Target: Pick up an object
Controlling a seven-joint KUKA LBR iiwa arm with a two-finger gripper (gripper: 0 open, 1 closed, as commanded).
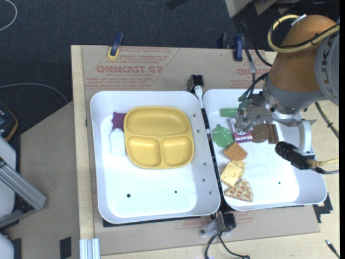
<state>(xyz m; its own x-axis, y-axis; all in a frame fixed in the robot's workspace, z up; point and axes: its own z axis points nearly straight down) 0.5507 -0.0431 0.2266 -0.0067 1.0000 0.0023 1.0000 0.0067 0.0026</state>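
Landmark: the yellow plate (159, 135) with three parts, sitting in the left bin (108, 182).
Beside the plate: a purple thing (118, 120) and a small white thing (117, 142) touch its left edge.
Right bin (291, 190): it lies to the right of the yellow plate and holds toy food.
Things to pick: a green leaf shape (222, 136), an orange cracker (235, 152), a yellow cheese block (233, 172) and a pizza slice (240, 190) sit in a row just right of the plate. A brown cookie (260, 133) and a pink and white packet (242, 136) lie farther right.
Arm: grey and orange, reaching in far right of the plate.
Gripper (245, 118): it hangs low over the packet and the cookie. I cannot tell how it is set, or if it has anything.
What could go wrong: the toys are packed close. The gripper could push the leaf or cracker aside. It could pinch two toys at once. The flat packet could slip out. It could also bump the bin wall.
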